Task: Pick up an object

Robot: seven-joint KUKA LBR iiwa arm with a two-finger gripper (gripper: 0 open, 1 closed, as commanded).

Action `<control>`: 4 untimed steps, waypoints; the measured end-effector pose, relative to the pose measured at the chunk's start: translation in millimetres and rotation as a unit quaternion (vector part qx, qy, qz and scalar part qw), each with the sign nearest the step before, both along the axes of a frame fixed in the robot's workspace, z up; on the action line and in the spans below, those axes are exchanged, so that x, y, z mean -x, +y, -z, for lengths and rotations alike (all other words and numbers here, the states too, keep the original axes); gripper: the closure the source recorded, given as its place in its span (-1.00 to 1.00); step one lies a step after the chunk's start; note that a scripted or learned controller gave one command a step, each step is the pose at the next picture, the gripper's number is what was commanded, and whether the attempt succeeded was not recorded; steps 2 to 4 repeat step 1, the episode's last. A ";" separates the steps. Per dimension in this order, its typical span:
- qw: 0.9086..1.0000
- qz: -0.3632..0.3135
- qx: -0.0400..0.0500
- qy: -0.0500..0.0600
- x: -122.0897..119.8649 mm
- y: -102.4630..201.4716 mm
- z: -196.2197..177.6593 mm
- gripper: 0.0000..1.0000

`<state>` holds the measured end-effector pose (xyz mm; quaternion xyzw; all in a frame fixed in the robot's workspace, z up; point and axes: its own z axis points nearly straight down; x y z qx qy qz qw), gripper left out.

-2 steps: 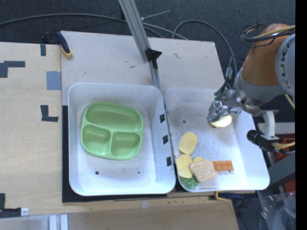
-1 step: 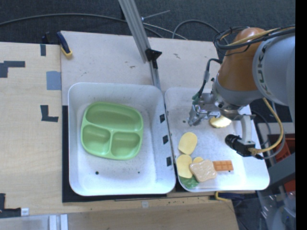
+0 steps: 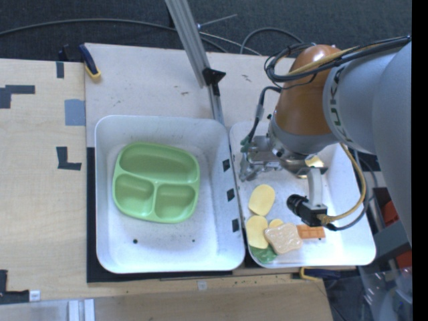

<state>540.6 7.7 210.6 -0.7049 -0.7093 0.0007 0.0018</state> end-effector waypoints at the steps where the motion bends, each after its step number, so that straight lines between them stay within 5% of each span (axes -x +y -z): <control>1: 1.000 0.000 0.000 0.000 2.8 47.6 3.8 1.00; 4: 1.000 0.000 0.000 0.000 2.8 47.6 3.8 1.00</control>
